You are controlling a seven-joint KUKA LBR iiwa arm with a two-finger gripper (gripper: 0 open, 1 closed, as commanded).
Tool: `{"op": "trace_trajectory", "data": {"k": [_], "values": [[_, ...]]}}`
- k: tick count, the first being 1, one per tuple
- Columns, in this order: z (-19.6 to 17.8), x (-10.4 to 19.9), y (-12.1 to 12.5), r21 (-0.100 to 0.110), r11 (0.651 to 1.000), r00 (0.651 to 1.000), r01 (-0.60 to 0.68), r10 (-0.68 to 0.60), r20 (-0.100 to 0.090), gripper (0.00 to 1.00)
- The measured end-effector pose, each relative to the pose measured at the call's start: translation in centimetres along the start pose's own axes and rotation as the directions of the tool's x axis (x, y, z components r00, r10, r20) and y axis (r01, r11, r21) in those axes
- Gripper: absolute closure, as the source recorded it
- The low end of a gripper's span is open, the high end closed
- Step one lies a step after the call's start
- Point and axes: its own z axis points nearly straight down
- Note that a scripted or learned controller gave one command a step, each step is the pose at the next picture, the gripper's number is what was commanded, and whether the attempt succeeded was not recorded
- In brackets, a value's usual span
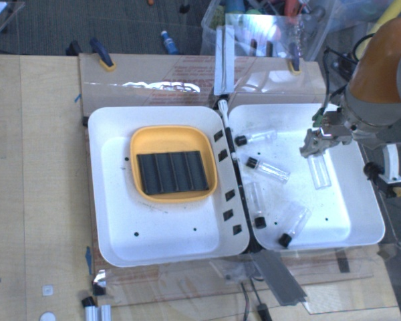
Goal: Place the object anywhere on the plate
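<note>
The gripper (314, 146) hangs over the right bin (361, 233) near its back edge above a clear tube (319, 172), and I cannot tell its state, while the yellow plate (142, 142) sits in the left bin (113, 239).

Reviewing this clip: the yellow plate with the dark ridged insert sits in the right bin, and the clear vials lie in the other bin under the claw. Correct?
Not quite. The camera view shows the yellow plate in the left bin; the clear vials lie in the right bin, where the claw hangs.
</note>
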Motion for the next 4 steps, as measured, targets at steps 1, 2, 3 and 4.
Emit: {"op": "trace_trajectory", "data": {"k": [1,2,3,4], "values": [[-1.5,1.0,2.6,-0.004,0.999,0.999,0.051,-0.051,0.002,1.00],[-1.6,2.1,5.5,-0.005,0.928,0.928,0.374,-0.374,0.003,1.00],[-3.5,3.3,7.5,-0.006,0.827,0.827,0.562,-0.562,0.005,1.00],[-11.9,-1.6,5.6,-0.005,0.637,0.637,0.771,-0.771,0.009,1.00]]}}
